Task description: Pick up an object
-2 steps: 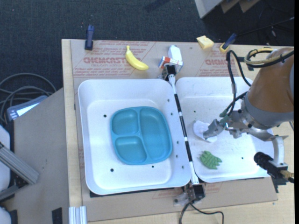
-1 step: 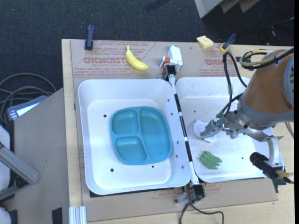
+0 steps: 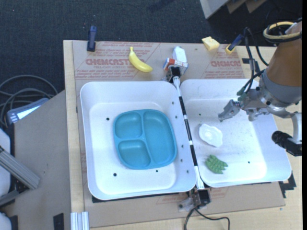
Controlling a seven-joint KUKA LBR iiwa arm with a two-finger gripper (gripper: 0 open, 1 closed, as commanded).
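Hand (image 3: 229, 110) first: it hangs over the right bin (image 3: 268, 174), toward that bin's far edge, at the end of the grey arm (image 3: 283, 75) that comes in from the right. I cannot tell whether it is clenched or released, and nothing shows in its grip.

Just nearer than the hand, on the right bin's floor close to its left wall, lies a white object (image 3: 210, 134), apart from the hand. Nearer still, toward the front edge of that bin, sits a small green object (image 3: 216, 164), apart from the white one.

Over in the left bin (image 3: 96, 104) a blue divided tray (image 3: 144, 139) lies flat around the middle, three compartments showing.

On the desk (image 3: 76, 71) behind the bins, along its far edge, a banana (image 3: 138, 61) lies near the left bin's far rim, a small white and red item (image 3: 177, 59) rests by the seam between the bins, a yellow block (image 3: 210, 43) lies near the far right corner, and a dark blue clip (image 3: 91, 38) sits at the far left corner.
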